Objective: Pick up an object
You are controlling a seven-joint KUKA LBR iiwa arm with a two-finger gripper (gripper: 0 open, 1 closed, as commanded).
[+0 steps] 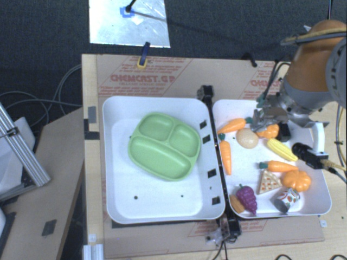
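Note:
The right bin (320,199) holds several toy foods. A carrot (232,125) lies at its upper left beside a beige egg-shaped piece (247,138). A second carrot (225,157) lies along the left wall. Also inside are a yellow corn cob (282,149), a third carrot (282,167), a pizza slice (267,182), an orange pumpkin (296,180), purple grapes (247,198) and a small grey-and-red piece (286,199). My gripper (261,119) hangs low over the bin's upper middle, right at an orange piece (270,130) and partly covering it.
The left bin (124,199) holds a green divided plate (165,145). A black divider with clips (214,145) runs between the bins. The arm's orange and grey body (314,64) looms over the right bin's far right corner. A black bracket (309,155) sticks out above the corn.

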